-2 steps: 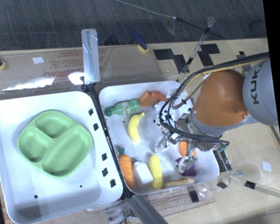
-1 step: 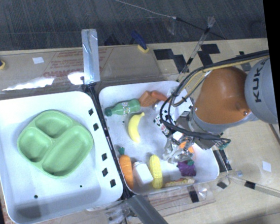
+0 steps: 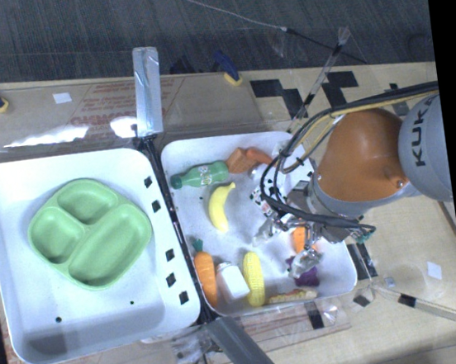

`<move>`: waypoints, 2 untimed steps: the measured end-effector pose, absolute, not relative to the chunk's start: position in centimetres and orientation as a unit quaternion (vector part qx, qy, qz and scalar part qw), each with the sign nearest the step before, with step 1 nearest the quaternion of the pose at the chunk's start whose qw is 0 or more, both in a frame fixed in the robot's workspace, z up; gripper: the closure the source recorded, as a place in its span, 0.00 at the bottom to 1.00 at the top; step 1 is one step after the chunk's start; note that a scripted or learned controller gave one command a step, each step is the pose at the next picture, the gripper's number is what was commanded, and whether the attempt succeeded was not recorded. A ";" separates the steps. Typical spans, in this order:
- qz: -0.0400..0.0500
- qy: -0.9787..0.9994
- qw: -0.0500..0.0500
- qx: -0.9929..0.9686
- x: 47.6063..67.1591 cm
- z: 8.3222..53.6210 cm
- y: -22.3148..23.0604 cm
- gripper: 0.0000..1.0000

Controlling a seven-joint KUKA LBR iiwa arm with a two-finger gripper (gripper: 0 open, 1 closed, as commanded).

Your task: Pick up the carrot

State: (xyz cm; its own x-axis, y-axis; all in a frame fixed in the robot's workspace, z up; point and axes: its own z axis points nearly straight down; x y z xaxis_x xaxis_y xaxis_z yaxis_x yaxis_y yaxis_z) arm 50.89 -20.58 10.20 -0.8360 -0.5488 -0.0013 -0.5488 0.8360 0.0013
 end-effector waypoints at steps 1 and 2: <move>0.000 0.917 0.001 -0.398 49.0 9.3 -20.9 0.00; -0.002 0.955 0.004 -0.298 48.4 9.4 -21.0 0.00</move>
